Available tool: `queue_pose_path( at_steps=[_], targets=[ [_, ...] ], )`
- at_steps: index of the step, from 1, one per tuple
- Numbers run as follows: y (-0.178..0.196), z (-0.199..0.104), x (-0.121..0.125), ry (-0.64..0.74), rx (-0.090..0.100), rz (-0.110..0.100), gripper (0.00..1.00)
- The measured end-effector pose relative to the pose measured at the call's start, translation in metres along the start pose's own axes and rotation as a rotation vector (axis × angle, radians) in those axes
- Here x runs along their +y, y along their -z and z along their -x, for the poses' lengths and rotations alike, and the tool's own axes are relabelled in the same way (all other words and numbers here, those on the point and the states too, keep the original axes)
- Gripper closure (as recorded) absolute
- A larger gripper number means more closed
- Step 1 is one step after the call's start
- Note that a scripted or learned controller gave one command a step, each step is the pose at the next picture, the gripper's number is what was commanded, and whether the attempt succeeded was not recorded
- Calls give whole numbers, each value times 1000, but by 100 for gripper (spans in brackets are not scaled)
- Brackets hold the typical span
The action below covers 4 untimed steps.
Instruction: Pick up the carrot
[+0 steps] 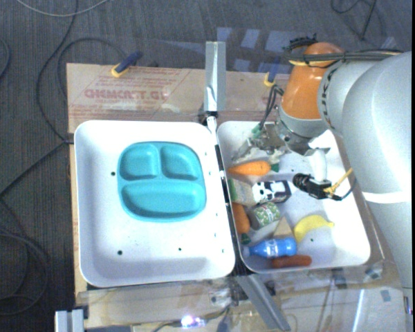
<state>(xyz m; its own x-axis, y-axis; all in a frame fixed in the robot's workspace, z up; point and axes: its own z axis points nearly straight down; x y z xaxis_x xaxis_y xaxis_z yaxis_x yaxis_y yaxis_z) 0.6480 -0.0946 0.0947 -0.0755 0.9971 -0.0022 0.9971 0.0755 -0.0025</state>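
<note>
Dark carpet with loose cables lay behind a cardboard-topped surface (124, 92) printed with faint, unreadable red lettering. Two glossy white bins sat there: the left bin (97, 206) held one teal three-compartment plate (162, 180); the right bin (346, 244) held the tapered orange carrot (250, 169), just under the jaws (264, 142), whose state I could not tell.

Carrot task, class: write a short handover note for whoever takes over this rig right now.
End effector: low over the far end of the right bin; finger state cannot be told.
Carrot: lying in the right bin, just below the end effector, beside the black-and-white toy.
Left bin: holds the teal divided plate.
Done: the approach, apparently.
Left: grasp the carrot and lift it.
</note>
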Motion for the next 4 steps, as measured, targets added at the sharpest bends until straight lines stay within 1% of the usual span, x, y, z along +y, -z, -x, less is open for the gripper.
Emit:
queue_pose_path(
  at_steps=[1,2,3,4],
  targets=[
    [-6,2,-8,38,-2,11,0],
    [5,2,-7,38,0,14,100],
    [5,2,-7,38,0,13,0],
    [-5,4,-24,210,-5,14,0]
  ],
)
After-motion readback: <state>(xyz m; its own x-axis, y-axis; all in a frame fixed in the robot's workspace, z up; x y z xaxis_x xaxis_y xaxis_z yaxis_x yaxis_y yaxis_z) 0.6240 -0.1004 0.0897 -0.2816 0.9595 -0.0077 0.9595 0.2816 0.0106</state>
